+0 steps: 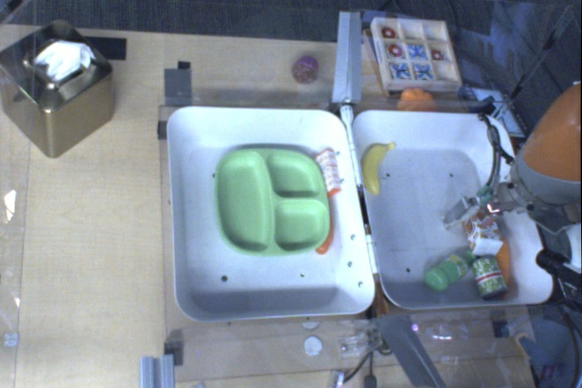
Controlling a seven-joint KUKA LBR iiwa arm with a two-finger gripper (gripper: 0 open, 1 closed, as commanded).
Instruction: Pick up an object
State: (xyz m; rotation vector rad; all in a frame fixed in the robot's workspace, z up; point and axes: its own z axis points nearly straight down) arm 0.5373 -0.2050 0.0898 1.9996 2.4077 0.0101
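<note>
Green bottle (446, 273) and a small can (490, 278) lay at the right bin's (414, 195) front edge, just below the gripper (473, 212). Whether its fingers were apart could not be told. Left bin (195, 195) held a green tray (271, 199); a banana (375, 166) lay by the divider.

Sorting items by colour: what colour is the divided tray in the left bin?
Light green; the divided tray shows clearly in the camera view.
</note>
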